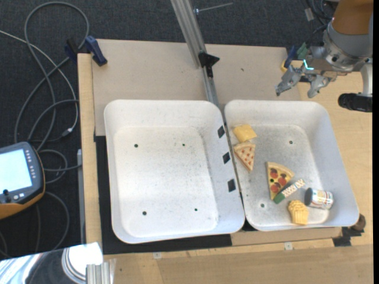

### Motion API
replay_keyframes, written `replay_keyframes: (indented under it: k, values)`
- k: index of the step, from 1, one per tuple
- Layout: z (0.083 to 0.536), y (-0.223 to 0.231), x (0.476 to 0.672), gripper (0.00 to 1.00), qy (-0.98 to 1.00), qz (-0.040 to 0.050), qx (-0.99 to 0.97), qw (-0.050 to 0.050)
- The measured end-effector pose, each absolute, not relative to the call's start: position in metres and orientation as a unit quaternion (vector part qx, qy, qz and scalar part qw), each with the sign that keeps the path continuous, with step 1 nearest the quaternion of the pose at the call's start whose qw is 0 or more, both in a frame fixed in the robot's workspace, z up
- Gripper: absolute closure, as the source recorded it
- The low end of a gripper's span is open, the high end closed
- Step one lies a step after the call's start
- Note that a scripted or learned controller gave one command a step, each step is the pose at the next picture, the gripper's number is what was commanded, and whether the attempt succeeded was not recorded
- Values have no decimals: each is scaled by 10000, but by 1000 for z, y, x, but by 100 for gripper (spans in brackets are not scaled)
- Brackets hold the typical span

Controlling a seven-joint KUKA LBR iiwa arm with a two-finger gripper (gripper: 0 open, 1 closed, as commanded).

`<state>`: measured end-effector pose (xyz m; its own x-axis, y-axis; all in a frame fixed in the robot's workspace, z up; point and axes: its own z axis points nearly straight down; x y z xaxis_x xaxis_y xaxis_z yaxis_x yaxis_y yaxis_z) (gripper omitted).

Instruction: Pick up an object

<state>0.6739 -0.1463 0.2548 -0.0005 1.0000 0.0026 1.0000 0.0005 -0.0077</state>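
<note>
My gripper [301,87] hangs above the bench just behind the right bin's [331,129] back rim, at the upper right. Its two fingers are spread apart with nothing between them. In the right bin lie a yellow cheese-like piece [244,133], a small pizza slice [245,155], a larger pizza slice [278,179] with a striped strip beside it, a yellow waffle-like piece [298,212] and a small can [318,199]. All of them rest well below and in front of the gripper.
The left bin [118,158] sits beside the right one. A slanted metal rail [188,22] runs from the top down to the seam between the bins. A pendant [18,176] and cables lie at the far left.
</note>
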Motion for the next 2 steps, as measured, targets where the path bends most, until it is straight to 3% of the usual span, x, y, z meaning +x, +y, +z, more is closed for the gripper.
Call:
replay_keyframes:
  k: [1, 2]
  values:
    - [258, -146, 674, 0, -7076, 13, -7066, 17]
    - [195, -149, 673, 0, -7070, 25, -7072, 37]
